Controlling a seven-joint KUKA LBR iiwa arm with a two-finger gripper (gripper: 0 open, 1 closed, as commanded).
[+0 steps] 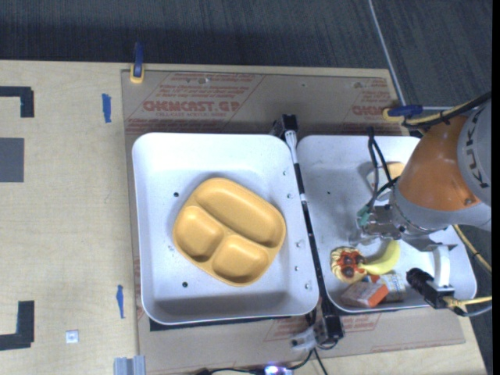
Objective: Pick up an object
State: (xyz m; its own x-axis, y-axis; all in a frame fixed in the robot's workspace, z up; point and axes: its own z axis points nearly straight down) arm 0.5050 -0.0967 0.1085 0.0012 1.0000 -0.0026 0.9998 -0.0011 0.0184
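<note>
Left bin: one yellow tray, upside down, central.
Right bin: banana, small figure, orange-capped item, bunched at the near edge.
Tool: low over the banana; grip state cannot be told.
Risk: crowded items may deflect a grasp or lift together; the curved banana could slip.

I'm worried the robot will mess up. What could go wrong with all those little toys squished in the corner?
1. The banana, the red and yellow toy and the orange piece lie crowded together in the right bin, so the tool might nudge or grab the wrong one.
2. They sit close to the bin's near wall, so a finger could bump it.
3. The curved banana might slip out.
</note>
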